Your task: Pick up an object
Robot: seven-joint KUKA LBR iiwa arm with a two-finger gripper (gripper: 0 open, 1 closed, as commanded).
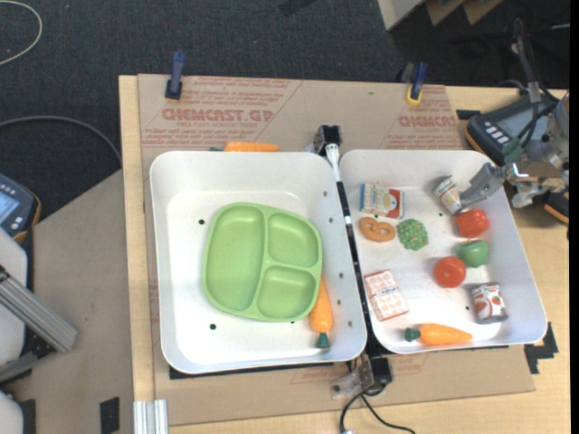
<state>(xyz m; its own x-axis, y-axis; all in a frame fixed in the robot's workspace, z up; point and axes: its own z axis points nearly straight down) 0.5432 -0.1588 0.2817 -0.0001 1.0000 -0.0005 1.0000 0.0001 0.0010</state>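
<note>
Even, fairly bright overhead light falls across the bench (271, 107), and the two white bins come out close to washed out, their floors nearly without texture. The left bin (181, 242) shows a soft sheen along its rim and a faint pale rectangle of glare around the green plate (262, 262). Shadows are short and diffuse; the plate casts only a thin dark edge below itself. Beyond the bench, above the left bin, the carpet falls dim. The frame is slightly soft and grainy, with small print unreadable
</note>
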